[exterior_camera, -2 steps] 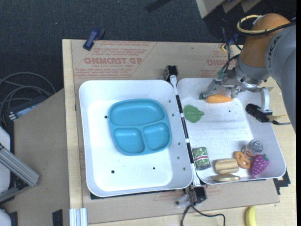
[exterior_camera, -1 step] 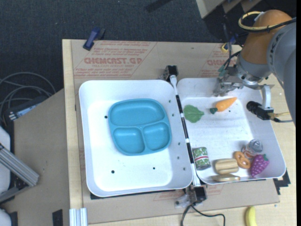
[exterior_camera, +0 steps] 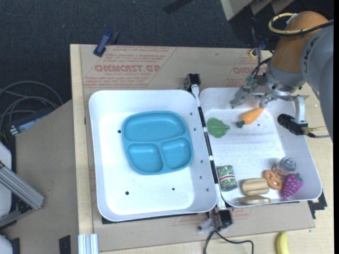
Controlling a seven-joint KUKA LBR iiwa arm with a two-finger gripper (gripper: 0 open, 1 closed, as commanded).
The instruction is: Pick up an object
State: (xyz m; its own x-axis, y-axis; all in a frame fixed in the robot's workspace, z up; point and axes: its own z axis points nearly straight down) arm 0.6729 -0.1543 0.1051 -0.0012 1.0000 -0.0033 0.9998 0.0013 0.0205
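The jaws (exterior_camera: 253, 98) hang over the far end of the right white bin (exterior_camera: 307, 157), spread apart, clamping nothing. The small orange plastic carrot (exterior_camera: 251, 116) lies just below them on the bin floor, beside a flat green leaf (exterior_camera: 217, 127).

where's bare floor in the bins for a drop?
Left bin: white floor rings the blue tray, widest along its near edge. Right bin: bare middle between the green leaf and the can. Crowded: near-right corner around the grapes, and by the carrot.
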